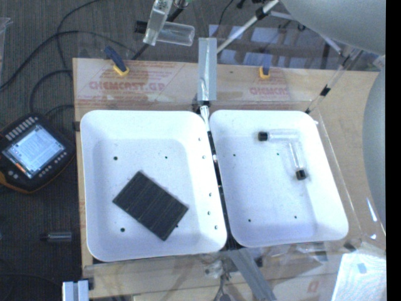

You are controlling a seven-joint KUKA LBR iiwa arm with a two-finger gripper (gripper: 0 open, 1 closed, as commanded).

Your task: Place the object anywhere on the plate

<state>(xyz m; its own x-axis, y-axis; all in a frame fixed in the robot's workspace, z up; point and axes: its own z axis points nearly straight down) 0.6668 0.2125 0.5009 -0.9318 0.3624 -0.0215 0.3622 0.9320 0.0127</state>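
over on the left, a teach pendant [32, 152] lies on the floor beside the left bin [94, 168]. in that bin a dark ribbed plate [150, 205] lies flat, turned at an angle, toward the near side. right of the divider, the right bin [326, 218] holds a clear l-shaped tube with black caps [287, 149], toward its far right corner, well apart from the plate. the grey arm [338, 8] hangs above that bin's far edge; whether its tool is clenched or released i cannot tell.
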